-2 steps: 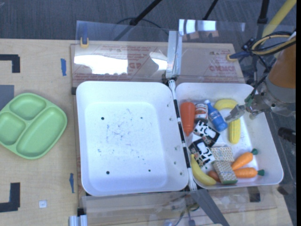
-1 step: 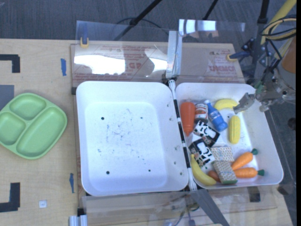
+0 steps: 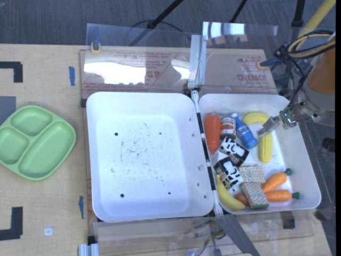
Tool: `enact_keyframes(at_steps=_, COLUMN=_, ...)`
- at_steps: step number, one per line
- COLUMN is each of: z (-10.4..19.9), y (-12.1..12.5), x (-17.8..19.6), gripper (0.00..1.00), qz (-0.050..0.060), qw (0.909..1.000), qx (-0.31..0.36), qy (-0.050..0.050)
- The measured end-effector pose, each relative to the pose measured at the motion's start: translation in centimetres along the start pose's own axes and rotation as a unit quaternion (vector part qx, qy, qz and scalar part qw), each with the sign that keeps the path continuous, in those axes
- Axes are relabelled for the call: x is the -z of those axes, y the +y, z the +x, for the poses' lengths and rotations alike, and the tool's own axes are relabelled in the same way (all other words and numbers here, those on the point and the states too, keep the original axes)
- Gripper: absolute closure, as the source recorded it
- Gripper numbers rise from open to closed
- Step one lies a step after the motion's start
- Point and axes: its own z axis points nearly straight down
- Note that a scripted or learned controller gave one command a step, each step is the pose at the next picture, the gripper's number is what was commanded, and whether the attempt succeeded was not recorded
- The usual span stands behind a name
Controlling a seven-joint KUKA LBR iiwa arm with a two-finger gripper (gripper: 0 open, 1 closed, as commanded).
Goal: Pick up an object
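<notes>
Camera view: two bins (image 3: 98, 116), three carrots (image 3: 212, 132); gripper (image 3: 270, 125) state unclear.

No legible text. Red print on the clear panels (image 3: 160, 63) behind the bins is reversed and too faint to read. The label on the small can (image 3: 228, 126) is too small to read.

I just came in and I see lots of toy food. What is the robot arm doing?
The robot arm is reaching in from the right, and its gripper is over the right bin, beside a yellow banana and a small blue bottle. That bin holds a pile of toy food, such as an orange carrot. Nothing shows between its fingers, so it has not picked anything up. A green divided plate sits off to the left on the bench.
</notes>
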Motion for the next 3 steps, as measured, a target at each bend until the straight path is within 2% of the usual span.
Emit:
enact_keyframes(at_steps=1, z=-1.9, y=0.4, x=-5.8, gripper=0.0, qz=-0.003, qw=0.9996, qx=0.029, qy=0.001)
enact_keyframes(at_steps=2, z=-2.0, y=0.4, x=-4.8, gripper=1.0, qz=-0.004, qw=0.9996, qx=0.028, qy=-0.001)
enact_keyframes(at_steps=3, z=0.9, y=-1.7, x=4.8, gripper=1.0, qz=-0.002, qw=0.9963, qx=0.086, qy=-0.002)
